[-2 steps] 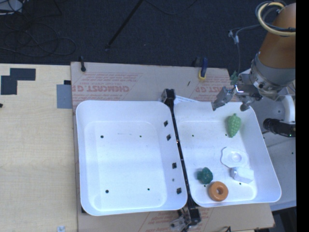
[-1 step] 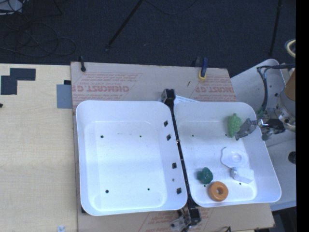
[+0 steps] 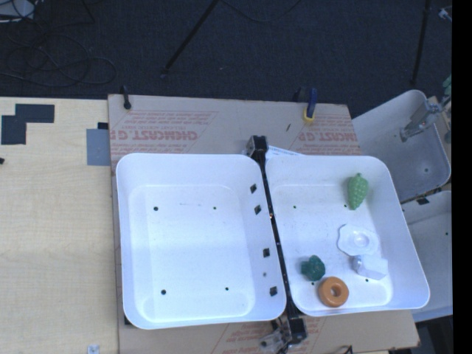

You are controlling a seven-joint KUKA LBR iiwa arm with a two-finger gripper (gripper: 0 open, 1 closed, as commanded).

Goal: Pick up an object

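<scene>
1. Camera view, the setting: two white bins sit side by side on a cardboard sheet (image 3: 221, 127) laid over the pale tabletop (image 3: 51, 234). The left bin (image 3: 192, 242) and the right bin (image 3: 317, 212) meet along a dark centre seam.
2. Camera view, the goods: every loose thing lies in the right bin.
   - A bumpy green fruit toy (image 3: 356, 191) rests near the far right corner, well apart from the rest.
   - A white disc (image 3: 357, 240) lies mid-bin, with a white-and-grey piece (image 3: 369, 265) just beside it.
   - A dark green lump (image 3: 313, 268) and an orange ring (image 3: 333, 292) sit close together near the front wall.
3. Camera view, the robot: the grey arm (image 3: 413, 153) hangs outside the right bin's far right corner, over none of the goods. What looks like the pincer (image 3: 415, 127) shows as a small metal shape at its end. Whether it is spread or pressed together cannot be told, and nothing is seen in it.
4. The step in hand, by this evidence: the very start, with no target approached and nothing lifted.
5. What the next move likely calls for: swing in over the right bin, choose one thing and descend squarely on it. The green fruit toy stands alone and nearest the arm, which probably makes it the cleaner pick. The ring and the lump crowd each other and the front wall.
</scene>
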